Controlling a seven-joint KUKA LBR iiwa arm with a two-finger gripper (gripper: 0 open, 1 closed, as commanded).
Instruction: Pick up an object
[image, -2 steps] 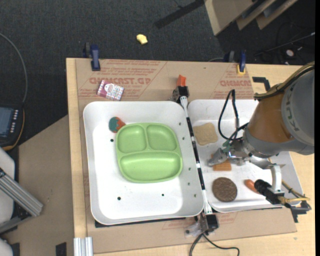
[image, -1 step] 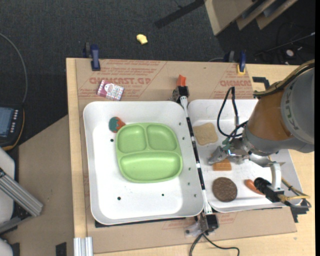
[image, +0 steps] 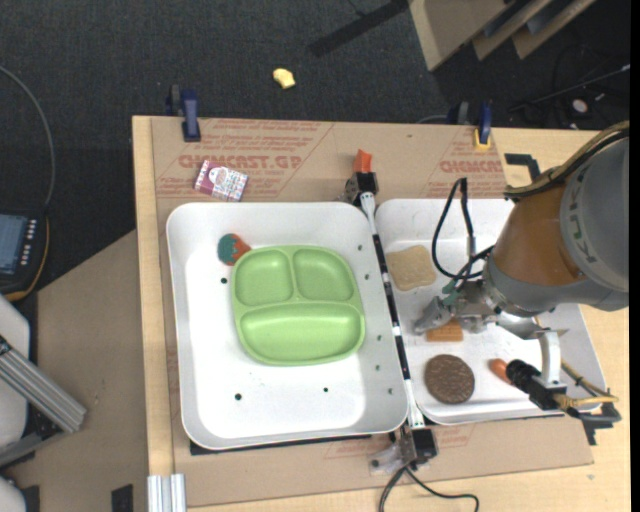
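Lying in the right bin (image: 575, 330) at the frame's lower right, a small orange block (image: 449, 332) just under the gripper (image: 447, 312) is judged light, stiff, best pinched across its short sides; finger spread cannot be told.

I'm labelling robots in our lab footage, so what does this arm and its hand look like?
The arm is thick and rounded, grey, with a broad orange band above the wrist. Black cables loop from the wrist over the right bin. The hand is small, grey metal, partly hidden under the wrist.
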